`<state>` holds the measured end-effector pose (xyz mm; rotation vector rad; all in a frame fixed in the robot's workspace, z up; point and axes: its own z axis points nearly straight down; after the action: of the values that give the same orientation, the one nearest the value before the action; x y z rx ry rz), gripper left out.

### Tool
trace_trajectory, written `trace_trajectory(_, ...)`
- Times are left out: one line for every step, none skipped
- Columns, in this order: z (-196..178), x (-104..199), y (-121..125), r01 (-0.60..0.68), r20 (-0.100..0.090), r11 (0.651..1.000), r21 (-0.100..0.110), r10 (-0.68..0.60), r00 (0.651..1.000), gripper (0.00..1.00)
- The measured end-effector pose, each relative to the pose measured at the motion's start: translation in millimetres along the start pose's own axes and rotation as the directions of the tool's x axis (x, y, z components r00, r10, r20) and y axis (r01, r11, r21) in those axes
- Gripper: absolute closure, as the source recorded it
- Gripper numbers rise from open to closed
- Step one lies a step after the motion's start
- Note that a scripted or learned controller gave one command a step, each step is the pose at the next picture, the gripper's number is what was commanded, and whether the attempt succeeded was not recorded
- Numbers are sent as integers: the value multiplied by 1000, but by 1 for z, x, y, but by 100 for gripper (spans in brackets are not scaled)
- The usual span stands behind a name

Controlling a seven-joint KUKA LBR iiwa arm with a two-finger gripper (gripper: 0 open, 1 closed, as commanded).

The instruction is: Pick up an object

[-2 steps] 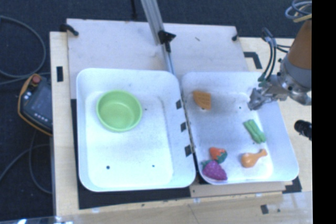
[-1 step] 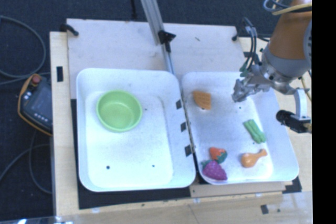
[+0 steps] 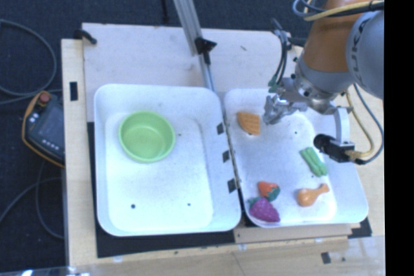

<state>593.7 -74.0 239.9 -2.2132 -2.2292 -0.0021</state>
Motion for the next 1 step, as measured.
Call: trace_trajectory(0,43,24,0,0,1000,-2,0,1000,100)
